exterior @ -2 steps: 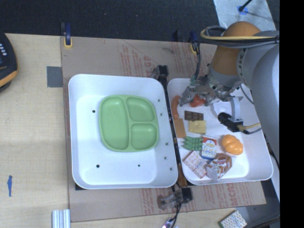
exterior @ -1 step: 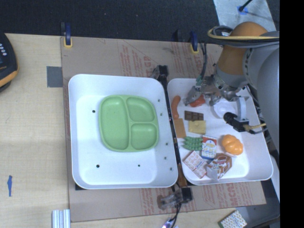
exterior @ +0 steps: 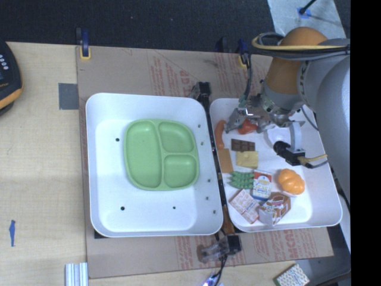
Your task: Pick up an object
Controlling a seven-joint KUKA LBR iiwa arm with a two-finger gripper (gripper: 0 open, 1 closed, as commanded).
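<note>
Two white bins (exterior: 95, 159): one green plate (exterior: 161, 154) in the left, roughly nine toy foods at three o'clock, including a round orange (exterior: 291, 181). Pincer (exterior: 250, 117) state: cannot tell.

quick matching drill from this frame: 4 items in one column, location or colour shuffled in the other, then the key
Items
1. pale green plastic divided plate
2. round orange toy fruit
3. dark brown toy chocolate bar
4. green toy pea pods

Descriptions
A. in the right white bin, near its right side
B. alone in the left white bin
C. just above the pale yellow square in the right bin
D. below the pale yellow square, beside the small milk carton

Pairs: 1-B, 2-A, 3-C, 4-D
</note>
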